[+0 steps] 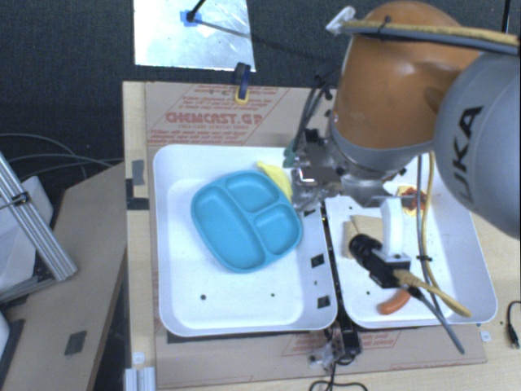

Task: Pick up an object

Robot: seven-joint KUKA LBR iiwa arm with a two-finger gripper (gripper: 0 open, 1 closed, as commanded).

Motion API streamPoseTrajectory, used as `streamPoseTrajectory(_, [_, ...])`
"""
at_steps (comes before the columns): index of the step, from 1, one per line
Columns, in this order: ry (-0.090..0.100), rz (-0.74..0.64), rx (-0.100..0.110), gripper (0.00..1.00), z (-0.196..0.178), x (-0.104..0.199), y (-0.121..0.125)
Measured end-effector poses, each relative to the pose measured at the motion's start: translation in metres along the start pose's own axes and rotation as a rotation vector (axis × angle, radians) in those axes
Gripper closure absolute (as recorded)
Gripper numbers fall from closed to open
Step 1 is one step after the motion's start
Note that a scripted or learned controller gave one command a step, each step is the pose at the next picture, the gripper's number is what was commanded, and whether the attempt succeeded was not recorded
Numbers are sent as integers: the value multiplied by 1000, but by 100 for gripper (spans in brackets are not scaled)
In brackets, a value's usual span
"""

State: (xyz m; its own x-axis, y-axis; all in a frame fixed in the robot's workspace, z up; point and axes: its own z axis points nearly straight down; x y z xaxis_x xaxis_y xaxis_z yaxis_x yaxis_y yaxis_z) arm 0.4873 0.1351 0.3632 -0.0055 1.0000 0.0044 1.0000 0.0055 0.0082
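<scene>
Blue divided plate (pixel 244 218) is the leftmost candidate for the pick. It lies flat in the middle of the left bin (pixel 236 304), turned at a slant to the bin walls. It is nearly as broad as it is long, so no clear long axis can be read. A yellow item (pixel 277 177) lies at the plate's rear right edge, partly hidden behind it and either touching it or just beside it.

The end effector (pixel 308 187) hangs over the rear of the divide between the two bins. The plate therefore lies to its left and slightly toward the front, with its right rim nearest. Whether the end effector is open or closed cannot be determined, and nothing is seen in its hold.

There is open bin floor to the left of and in front of the plate. The right side is tight against the bin wall.

The right bin (pixel 476 287) holds a small orange item (pixel 393 304) near its front edge.
</scene>
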Motion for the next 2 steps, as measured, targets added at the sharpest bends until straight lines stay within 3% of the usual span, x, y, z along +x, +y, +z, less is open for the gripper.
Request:
streamPoseTrajectory(1, [-3,0,3,100,-10,17,15])
streamPoseTrajectory(2, [-2,0,4,100,-41,21,0])
